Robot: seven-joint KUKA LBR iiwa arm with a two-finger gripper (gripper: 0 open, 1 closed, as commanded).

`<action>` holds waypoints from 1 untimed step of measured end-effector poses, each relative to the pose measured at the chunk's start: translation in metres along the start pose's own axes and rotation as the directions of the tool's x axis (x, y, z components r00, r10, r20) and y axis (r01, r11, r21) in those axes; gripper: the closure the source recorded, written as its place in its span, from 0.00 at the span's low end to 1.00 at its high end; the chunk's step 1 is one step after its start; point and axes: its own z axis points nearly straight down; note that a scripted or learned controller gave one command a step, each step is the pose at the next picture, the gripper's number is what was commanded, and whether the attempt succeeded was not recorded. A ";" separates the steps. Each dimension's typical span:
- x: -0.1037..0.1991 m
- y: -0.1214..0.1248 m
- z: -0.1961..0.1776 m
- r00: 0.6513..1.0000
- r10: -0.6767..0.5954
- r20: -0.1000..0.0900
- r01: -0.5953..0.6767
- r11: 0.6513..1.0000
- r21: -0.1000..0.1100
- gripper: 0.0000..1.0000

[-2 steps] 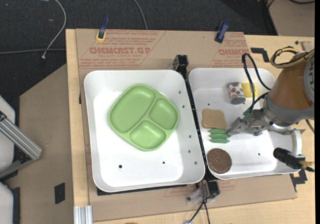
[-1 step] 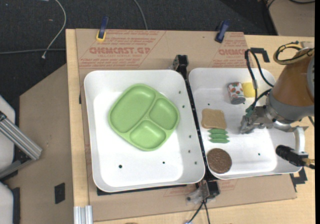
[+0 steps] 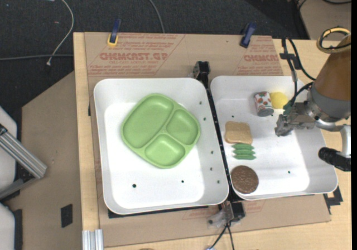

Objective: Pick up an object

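Desk [image 3: 167, 53]: brown board surface, printed red lettering along the far edge, two blue clamps at that edge. Carries two shallow white bins side by side.

Left bin [image 3: 111, 182]: holds one green divided plate [image 3: 160, 130] with three compartments, lying flat near the bin's centre, turned at an angle to the bin walls.

Right bin [image 3: 290, 179]: holds five small items, all in its left half.
- Small can [image 3: 263, 103], grey with a red-marked label, lying near the far wall.
- Yellow item [image 3: 278, 99], rounded, touching the can on its right.
- Slice of toast [image 3: 238, 131], tan, flat, near the left wall.
- Green bean pods [image 3: 244, 151], a small cluster just in front of the toast.
- Brown round cookie [image 3: 244, 179], at the near left corner, close to the rim.

Arm: grey with an orange band, entering from the right above the right bin.

Gripper [image 3: 283, 129]: poised low over the bare floor of the right bin, to the right of the toast and in front of the can and yellow item. Nothing is seen between the fingers; whether they are open or closed cannot be told.
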 end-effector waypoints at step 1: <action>0.000 0.002 -0.052 1.000 0.001 0.000 -0.001 1.000 0.000 1.00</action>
